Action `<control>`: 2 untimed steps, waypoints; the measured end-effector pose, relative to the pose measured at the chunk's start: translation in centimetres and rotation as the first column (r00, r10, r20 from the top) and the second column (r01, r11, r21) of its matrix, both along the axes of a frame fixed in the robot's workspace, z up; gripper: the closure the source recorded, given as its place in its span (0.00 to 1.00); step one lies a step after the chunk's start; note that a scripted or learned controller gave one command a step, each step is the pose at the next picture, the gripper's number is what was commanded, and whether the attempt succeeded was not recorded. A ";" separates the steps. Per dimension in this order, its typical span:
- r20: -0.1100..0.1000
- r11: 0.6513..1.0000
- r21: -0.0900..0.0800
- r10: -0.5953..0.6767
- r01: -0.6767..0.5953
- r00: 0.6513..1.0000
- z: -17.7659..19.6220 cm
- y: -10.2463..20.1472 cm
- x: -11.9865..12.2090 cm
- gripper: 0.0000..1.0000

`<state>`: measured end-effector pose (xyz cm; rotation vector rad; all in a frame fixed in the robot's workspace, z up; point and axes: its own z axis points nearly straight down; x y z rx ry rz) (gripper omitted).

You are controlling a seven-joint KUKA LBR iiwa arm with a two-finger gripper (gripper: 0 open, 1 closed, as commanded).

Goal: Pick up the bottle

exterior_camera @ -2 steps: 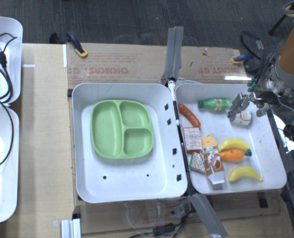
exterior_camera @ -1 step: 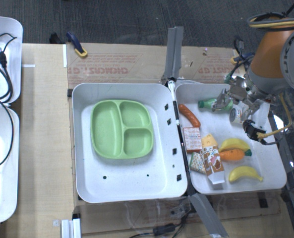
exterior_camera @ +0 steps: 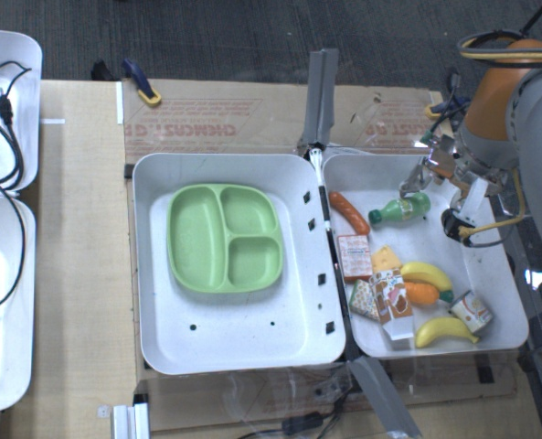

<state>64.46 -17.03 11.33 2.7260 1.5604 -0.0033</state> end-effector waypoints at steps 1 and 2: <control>-0.002 0.996 0.002 0.084 -0.084 0.996 -2.2 0.1 -4.1 0.00; -0.002 0.997 0.001 0.082 -0.082 0.997 -1.3 0.0 -4.1 1.00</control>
